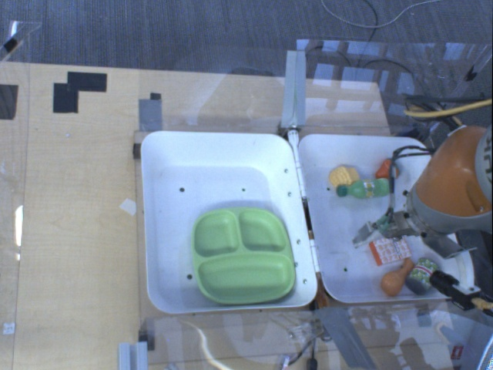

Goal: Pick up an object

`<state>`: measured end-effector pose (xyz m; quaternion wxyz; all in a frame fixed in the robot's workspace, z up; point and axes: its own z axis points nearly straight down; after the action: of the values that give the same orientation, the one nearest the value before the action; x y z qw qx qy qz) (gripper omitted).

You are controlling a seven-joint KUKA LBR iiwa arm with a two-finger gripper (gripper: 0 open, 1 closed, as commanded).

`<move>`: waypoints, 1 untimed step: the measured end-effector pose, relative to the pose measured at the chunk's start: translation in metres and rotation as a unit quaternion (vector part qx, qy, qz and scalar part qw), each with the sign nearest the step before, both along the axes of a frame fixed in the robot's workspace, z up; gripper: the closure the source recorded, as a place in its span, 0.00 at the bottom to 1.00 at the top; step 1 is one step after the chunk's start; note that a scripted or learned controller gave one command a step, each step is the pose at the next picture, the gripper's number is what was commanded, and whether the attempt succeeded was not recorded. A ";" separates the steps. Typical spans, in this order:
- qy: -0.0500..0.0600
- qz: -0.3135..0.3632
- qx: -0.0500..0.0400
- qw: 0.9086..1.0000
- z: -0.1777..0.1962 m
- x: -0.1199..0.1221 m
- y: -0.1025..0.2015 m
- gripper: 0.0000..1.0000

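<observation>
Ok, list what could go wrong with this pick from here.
1. The claw is right beside the flat red-and-white packet. Because the packet lies flush on the floor of the right-hand white bin, it may slip out, or the claw may scrape the bin.
2. The orange drumstick-shaped toy and the small dark can sit close beside that packet, so a descent there could knock them aside or catch two things at once.
</observation>
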<state>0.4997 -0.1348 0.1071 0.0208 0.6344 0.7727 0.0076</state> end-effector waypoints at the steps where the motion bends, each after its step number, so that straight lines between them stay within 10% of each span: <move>1: 0.004 0.033 0.002 0.999 -0.012 -0.002 -0.010 0.00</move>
<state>0.4975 -0.1445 0.0955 0.0160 0.6086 0.7933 0.0073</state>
